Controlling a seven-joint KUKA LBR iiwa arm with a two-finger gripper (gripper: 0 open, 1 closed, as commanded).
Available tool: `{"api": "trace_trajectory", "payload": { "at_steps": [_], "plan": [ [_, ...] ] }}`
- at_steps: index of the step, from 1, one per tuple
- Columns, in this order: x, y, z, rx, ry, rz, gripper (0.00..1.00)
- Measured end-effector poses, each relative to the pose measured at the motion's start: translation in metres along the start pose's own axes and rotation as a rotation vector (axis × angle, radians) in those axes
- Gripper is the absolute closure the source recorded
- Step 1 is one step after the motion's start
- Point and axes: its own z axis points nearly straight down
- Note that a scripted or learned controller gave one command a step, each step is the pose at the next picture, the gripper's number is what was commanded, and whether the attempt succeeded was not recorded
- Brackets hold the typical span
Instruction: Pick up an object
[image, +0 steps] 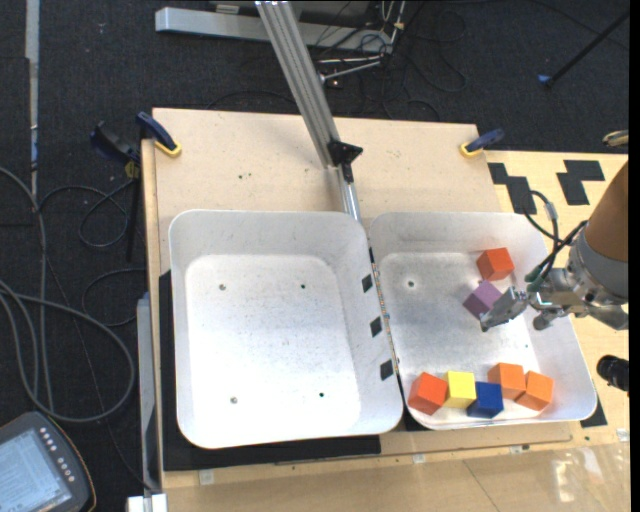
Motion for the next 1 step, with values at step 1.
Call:
{"api": "trace_trajectory", "payload": {
  "at_steps": [1],
  "plan": [
    [0.0,0.001,-0.0023,-0.005,-0.001,0.001,0.0]
  ]
}}
